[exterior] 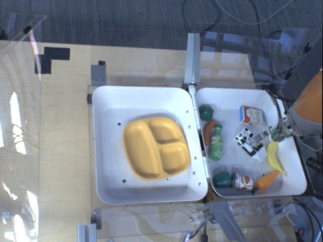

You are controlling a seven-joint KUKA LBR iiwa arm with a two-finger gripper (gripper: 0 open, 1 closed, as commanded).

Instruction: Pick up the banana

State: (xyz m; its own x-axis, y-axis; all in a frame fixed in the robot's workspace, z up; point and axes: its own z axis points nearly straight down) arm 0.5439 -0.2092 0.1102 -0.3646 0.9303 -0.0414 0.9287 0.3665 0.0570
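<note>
Orange plastic carrot point(268, 180) lies just below the curved yellow banana point(274, 158) in the right white bin point(298, 188). Gripper point(272, 135) hovers just above the banana; can't tell its state. A sloppy descent could grab the black-and-white patterned box point(247, 139) instead.

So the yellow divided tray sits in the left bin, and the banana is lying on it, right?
Not quite. The yellow divided tray does sit in the left bin, but the banana is not on it. The camera view shows the banana lying on the floor of the right bin, near that bin's right side, close to the robot's hand.
</note>
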